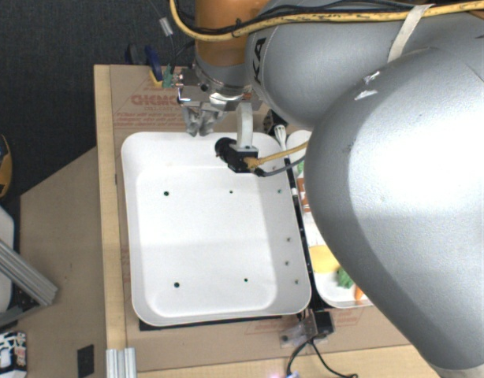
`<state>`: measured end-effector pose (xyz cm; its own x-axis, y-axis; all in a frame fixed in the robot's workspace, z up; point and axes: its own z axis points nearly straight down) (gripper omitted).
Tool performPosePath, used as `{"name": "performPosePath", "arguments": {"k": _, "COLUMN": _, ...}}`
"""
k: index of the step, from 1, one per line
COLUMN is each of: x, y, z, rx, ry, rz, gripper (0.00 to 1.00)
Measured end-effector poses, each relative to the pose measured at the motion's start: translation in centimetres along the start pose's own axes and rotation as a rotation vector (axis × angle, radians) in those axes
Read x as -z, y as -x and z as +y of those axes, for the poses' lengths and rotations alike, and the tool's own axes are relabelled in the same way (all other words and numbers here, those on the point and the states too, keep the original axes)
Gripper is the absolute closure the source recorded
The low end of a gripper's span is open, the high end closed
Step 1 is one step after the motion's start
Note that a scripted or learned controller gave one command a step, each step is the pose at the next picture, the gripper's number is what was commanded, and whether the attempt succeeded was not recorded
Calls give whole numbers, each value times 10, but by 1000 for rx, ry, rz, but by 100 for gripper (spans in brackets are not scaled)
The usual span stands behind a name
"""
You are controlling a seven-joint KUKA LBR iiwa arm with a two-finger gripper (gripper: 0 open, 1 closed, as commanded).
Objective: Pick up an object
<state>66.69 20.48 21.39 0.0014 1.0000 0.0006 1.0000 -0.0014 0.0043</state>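
Objects (342,278) lie in the right bin (329,296), beside the left bin (147,211). Gripper (196,126) hangs over the left bin's far rim; its jaw state cannot be told.

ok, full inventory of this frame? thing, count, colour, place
left bin: 1, white, centre of the bench, small dark dots on its floor
right bin: 1, white, beside the left bin, mostly hidden under the arm
small objects: a few, yellow, green and orange, in the right bin's near corner; kinds too hidden to tell
bench: 1, tan board with red print at the far edge
cables: dark, at the bench's near edge
arm: 1, grey with an orange band, coming in from the right
end effector: 1, metal, over the left bin's far rim; nothing visible between its fingers
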Motion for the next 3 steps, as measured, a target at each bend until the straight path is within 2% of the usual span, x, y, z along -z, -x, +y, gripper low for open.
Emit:
{"name": "performPosePath", "arguments": {"k": 2, "x": 39, "y": -20, "z": 0, "rx": 3, "ry": 0, "rz": 0, "gripper": 100}}
{"name": "performPosePath", "arguments": {"k": 3, "x": 50, "y": -11, "z": 0, "rx": 1, "ry": 0, "rz": 0, "gripper": 100}}
